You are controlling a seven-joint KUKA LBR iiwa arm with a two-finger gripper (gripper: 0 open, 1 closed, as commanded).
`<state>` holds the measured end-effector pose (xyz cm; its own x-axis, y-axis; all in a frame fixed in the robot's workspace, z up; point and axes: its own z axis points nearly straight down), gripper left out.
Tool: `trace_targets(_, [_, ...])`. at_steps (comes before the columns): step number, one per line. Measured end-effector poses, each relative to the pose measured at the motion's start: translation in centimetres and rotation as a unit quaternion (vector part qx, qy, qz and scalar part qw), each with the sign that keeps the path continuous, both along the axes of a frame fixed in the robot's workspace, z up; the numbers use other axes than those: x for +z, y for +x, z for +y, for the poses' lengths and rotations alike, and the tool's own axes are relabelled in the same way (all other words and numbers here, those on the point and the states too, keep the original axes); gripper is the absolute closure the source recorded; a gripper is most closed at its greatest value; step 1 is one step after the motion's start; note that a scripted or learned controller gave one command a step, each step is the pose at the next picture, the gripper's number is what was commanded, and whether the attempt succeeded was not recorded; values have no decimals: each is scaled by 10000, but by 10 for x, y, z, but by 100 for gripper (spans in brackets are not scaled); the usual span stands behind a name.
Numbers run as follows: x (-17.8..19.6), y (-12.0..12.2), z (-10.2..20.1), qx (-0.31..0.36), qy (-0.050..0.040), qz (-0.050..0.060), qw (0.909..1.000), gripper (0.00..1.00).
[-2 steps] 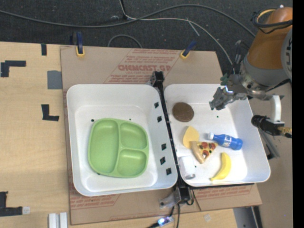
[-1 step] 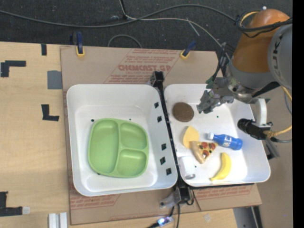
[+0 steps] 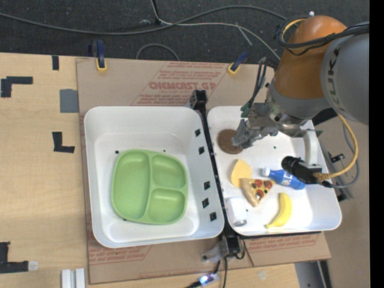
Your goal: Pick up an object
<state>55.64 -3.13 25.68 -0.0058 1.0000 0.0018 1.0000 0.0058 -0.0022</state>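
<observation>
My gripper (image 3: 245, 138) hangs low over the right bin (image 3: 324, 218), near its upper left corner, just beside a brown round cookie (image 3: 227, 141). I cannot tell how my gripper is set. Lower in this bin lie a yellow cheese wedge (image 3: 241, 171), a pizza slice (image 3: 256, 190), a blue bottle (image 3: 285, 178) and a banana (image 3: 281, 211). The left bin (image 3: 102, 125) holds a green tray (image 3: 149, 186). Both bins sit on brown cardboard (image 3: 162, 83) on a tan bench (image 3: 36, 179). Dark carpet (image 3: 72, 11) with cables runs along the top.
</observation>
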Motion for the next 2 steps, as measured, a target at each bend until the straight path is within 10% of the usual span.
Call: trace_targets(2, [-23,-21,117,14,2,6,10000,100])
